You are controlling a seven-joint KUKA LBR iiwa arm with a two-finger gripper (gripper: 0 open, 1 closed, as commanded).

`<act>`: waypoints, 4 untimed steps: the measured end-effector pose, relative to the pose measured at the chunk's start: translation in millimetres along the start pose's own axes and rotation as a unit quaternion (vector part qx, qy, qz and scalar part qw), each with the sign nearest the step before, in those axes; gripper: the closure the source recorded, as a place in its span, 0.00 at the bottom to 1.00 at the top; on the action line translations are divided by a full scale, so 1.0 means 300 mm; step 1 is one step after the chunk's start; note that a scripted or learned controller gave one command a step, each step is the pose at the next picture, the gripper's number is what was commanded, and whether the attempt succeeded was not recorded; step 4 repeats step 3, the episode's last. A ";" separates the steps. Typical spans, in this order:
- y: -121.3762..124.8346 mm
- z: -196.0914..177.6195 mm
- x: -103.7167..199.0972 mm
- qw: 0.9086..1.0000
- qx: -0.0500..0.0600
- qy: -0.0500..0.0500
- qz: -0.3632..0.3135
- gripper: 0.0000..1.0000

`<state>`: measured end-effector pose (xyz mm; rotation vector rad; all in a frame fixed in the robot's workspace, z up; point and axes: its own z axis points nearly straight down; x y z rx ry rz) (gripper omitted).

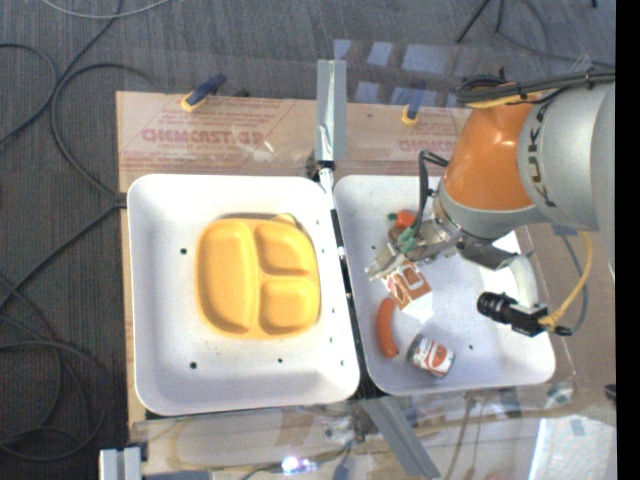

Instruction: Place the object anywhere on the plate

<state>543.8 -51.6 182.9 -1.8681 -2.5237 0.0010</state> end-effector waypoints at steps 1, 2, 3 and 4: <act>0.126 0.001 0.180 0.994 0.001 -0.001 -0.105 1.00; 0.174 0.002 0.454 1.000 0.001 0.000 -0.008 1.00; 0.175 0.001 0.453 1.000 0.001 0.000 -0.007 0.00; 0.175 0.001 0.453 1.000 0.001 0.000 -0.007 0.00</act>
